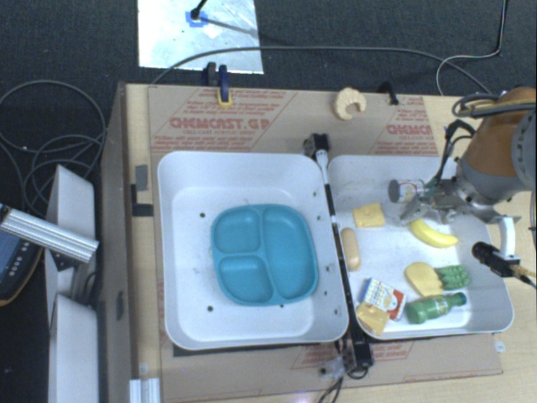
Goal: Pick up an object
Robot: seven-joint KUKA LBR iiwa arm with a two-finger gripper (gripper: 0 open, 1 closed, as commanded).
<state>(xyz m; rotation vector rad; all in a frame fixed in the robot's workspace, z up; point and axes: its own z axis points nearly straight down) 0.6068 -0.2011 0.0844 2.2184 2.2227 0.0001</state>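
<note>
The pincer [417, 201], its opening impossible to tell, is hovering just above a toy banana [434, 234], likely light, smooth, best pinched mid-curve.

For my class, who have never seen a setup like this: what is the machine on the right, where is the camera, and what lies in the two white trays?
One camera looks down at a slant on a bench. The grey and orange robot arm reaches in from the right; its gripper hangs over the right bin, above the banana. That bin also holds a cheese-like yellow block, a bread roll, a green bottle, a small packet and other toy food. The left bin holds a blue divided plate. I cannot see anything gripped.
</note>
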